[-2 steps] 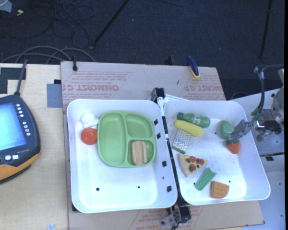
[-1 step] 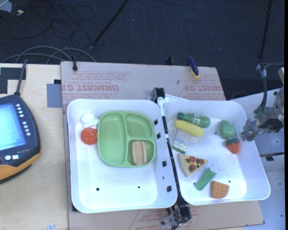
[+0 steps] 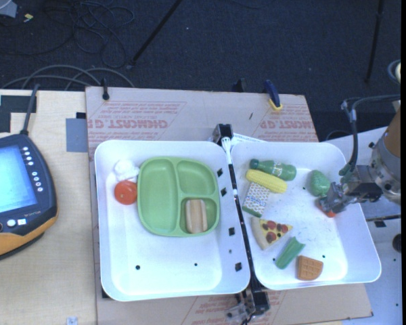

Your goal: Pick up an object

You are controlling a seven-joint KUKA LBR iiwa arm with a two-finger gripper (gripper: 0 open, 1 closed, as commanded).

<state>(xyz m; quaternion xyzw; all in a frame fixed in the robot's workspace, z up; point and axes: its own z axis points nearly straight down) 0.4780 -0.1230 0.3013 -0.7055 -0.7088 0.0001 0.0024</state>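
A grey KUKA arm reached in from the right over the right bin [image 3: 355,249], its gripper [image 3: 333,205] low near that bin's right wall, just beside a rounded green toy [image 3: 318,182]. A small red-orange object [image 3: 330,212] showed at the gripper's tip, touching it, though whether the fingers were spread or pinching it could not be told from above. Elsewhere in the right bin lay a green bottle [image 3: 274,169], a yellow corn cob [image 3: 266,181] just below it, a patterned white packet [image 3: 257,198], a pizza slice [image 3: 271,232], a green pepper-like piece [image 3: 289,252] and an orange waffle-shaped piece [image 3: 309,268] near the front. The left bin [image 3: 162,276] held a green divided plate [image 3: 176,195] with a hot dog [image 3: 195,216] in its lower right compartment, and a red tomato [image 3: 126,192] beside a small white item [image 3: 124,169] off the plate's left edge. A handheld control pendant [image 3: 13,195] rested on the bench to the left.
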